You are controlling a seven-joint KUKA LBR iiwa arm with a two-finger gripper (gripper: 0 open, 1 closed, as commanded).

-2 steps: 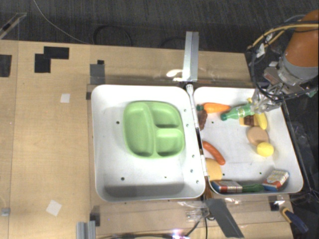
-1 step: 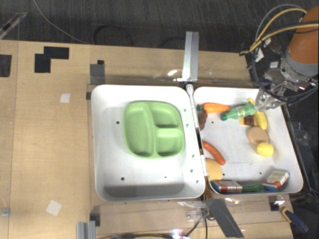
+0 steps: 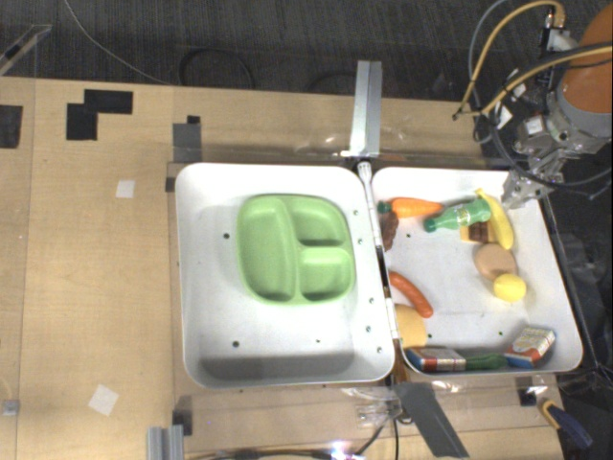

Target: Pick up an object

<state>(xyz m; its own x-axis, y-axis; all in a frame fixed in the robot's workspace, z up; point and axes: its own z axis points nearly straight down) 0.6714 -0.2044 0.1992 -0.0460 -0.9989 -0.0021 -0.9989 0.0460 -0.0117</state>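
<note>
The right bin (image 3: 450, 257) holds several toy foods. A carrot (image 3: 414, 206), a green bottle (image 3: 458, 217) and a banana (image 3: 498, 222) lie along its far side. Below them sit a tan potato-like piece (image 3: 494, 259) and a yellow lemon (image 3: 510, 287). A red sausage (image 3: 412, 295) and an orange-yellow piece (image 3: 410, 329) lie by the left wall. My gripper (image 3: 523, 190) hangs over the bin's far right corner, just right of the banana and above it, with nothing visibly held.
The left bin (image 3: 206, 333) holds a green divided tray (image 3: 292, 247). A small box (image 3: 533, 343) and flat items (image 3: 450, 358) lie along the right bin's near wall. A metal divider post (image 3: 366, 113) stands between the bins. Yellow cables (image 3: 508, 56) loop above the wrist.
</note>
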